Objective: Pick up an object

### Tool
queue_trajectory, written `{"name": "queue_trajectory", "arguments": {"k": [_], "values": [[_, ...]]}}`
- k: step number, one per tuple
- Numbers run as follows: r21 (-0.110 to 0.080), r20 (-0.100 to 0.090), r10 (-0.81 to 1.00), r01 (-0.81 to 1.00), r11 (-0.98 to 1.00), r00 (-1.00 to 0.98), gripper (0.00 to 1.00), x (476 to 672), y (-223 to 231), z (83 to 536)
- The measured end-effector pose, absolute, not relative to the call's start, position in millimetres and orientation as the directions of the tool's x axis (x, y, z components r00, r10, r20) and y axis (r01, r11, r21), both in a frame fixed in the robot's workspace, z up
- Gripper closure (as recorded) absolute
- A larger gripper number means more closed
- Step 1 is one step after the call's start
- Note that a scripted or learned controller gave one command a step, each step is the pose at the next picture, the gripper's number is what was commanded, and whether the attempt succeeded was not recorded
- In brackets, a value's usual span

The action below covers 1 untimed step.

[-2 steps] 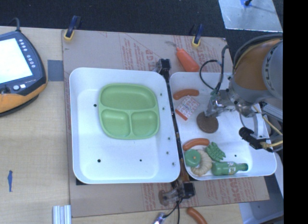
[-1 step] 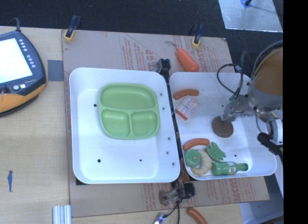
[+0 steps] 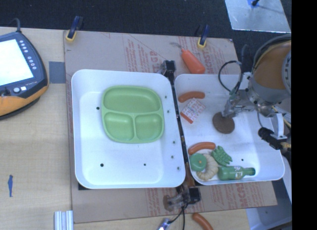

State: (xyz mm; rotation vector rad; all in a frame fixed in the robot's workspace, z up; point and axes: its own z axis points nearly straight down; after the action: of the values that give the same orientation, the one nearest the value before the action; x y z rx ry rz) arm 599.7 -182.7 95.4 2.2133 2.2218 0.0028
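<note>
Faint red printing runs along the edges of the brown cardboard sheet (image 3: 148, 51) under the bins, too small to read. A small red-and-white packet (image 3: 192, 110) in the right bin (image 3: 267, 172) carries unreadable print.

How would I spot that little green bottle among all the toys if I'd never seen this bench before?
Start at the right-hand white bin, the one with the toy food. Go to its near edge, where the pieces crowd together. The green bottle lies on its side there, right of the round green piece and below the leafy green toy; it alone is long with a narrow neck.

Bright, even light; white bins (image 3: 84, 125) glare slightly, picture soft.
</note>
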Motion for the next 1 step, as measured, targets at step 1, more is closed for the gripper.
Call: {"name": "queue_trajectory", "arguments": {"k": [1], "values": [[-0.002,0.0,1.0,1.0,0.004,-0.004,0.0,641.1,-176.7,113.0]]}}
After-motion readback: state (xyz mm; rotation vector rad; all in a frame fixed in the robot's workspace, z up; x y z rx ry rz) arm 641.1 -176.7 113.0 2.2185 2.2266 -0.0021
